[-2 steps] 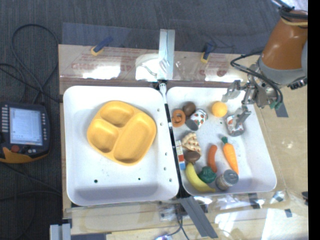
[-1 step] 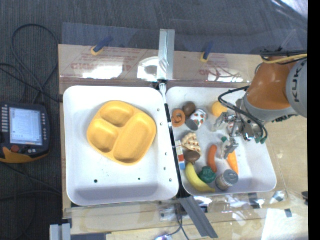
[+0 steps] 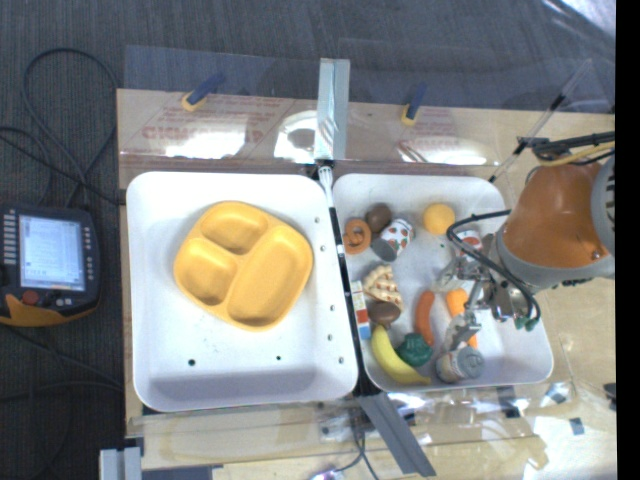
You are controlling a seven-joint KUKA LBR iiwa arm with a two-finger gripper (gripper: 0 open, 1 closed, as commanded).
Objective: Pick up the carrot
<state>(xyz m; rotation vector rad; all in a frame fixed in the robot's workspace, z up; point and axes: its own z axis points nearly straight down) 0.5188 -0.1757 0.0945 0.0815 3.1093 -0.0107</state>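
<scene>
Carrot (image 3: 426,315) lies in the right bin (image 3: 520,368), between banana (image 3: 393,356) and end effector (image 3: 466,320), not lifted. End effector is low just beside it; can't tell if clenched or released. Grasp and lift look not yet done.

The grey arm (image 3: 565,218) with its orange band reaches in over the right bin (image 3: 520,363). Its gripper (image 3: 468,313) hangs low above that bin's middle, pointing downward.
</scene>
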